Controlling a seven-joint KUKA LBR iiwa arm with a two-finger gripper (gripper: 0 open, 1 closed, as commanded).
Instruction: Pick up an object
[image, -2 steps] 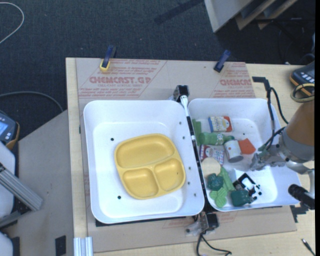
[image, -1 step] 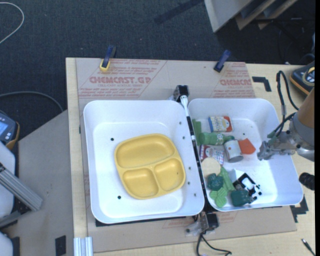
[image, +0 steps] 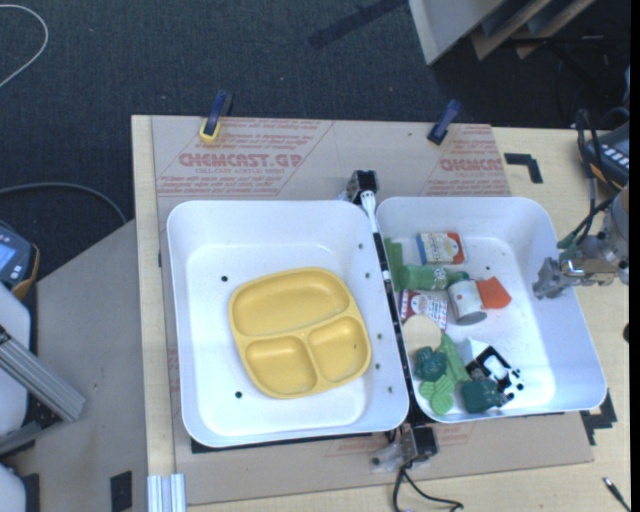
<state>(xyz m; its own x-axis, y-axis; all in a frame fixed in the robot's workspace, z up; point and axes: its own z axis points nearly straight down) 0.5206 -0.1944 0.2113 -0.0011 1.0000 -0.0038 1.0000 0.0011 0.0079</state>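
Counter (image: 300, 160): lying under a brown sheet printed with red lettering, clamped at the far edge by a yellow clip (image: 211, 127) and a blue clip (image: 443, 122).

Left bin (image: 195, 330): shallow, white, sitting beside the right bin and touching it along the middle seam. It is carrying one yellow divided tray (image: 298, 329), three compartments, lying flat and slightly turned.

Right bin (image: 560, 330): shallow, white, holding the loose objects, all gathering in its left half:
- small carton (image: 441, 246) with an orange and white label, lying near the far wall;
- green bottle (image: 425, 275) lying on its side just in front of the carton;
- grey can (image: 465, 301), tilting, touching an orange block (image: 494, 293) on its right;
- red and white packet (image: 422, 306) resting beside the can;
- green plastic pieces (image: 440, 366) piling near the front left corner;
- black and white item (image: 496, 365), lying against the green pile; its kind cannot be told.

Arm: reaching in from the right edge. The gripper (image: 552, 279) is hovering over the right side of the right bin, well apart from the cluster of objects. Whether the jaws are standing wide or narrow cannot be told; nothing is showing between them.
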